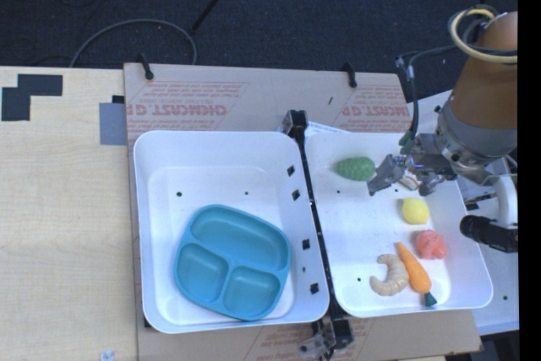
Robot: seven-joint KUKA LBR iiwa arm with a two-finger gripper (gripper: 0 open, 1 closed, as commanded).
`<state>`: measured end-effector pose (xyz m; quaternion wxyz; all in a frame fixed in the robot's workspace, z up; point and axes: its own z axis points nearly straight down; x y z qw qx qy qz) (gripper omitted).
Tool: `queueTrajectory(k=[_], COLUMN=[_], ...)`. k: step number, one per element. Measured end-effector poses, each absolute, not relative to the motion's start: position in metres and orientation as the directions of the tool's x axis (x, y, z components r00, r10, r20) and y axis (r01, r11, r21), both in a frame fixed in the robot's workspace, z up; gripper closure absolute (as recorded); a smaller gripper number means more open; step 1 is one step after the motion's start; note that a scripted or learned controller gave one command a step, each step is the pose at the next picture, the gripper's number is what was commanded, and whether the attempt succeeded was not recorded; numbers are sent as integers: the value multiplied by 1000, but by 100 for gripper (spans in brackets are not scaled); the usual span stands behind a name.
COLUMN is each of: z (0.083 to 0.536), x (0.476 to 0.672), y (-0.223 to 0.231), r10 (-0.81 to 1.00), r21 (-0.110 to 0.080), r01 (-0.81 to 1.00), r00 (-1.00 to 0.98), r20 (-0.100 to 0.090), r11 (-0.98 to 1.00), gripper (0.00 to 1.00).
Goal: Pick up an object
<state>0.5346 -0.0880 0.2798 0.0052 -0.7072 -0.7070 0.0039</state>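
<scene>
In the right bin (355, 300) lie a green oval toy (355, 168), a yellow lemon-like piece (415, 210), a pink-red lump (431, 244), an orange carrot (414, 268) and a cream curved shrimp-like piece (390, 276). My gripper (404, 177) hovers over the bin's upper right part, just right of the green toy and just above the yellow piece. Its grey fingers (383, 177) spread apart with nothing between them.
The left bin (161, 182) holds a blue divided plate (231, 261). A black divider (306, 216) separates the two bins. The arm's orange band (490, 89) and grey wrist rise at the right edge, above the right bin's far corner.
</scene>
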Motion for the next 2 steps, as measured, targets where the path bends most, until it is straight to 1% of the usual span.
queueTrajectory(k=[1,2], z=[284,222], x=[536,530], y=[-88,-91], r10=[1000,1000], r21=[-4,-9], r01=[1000,1000], r00=[-1,0], r20=[1,1], r11=[1,0], gripper=[0,0])
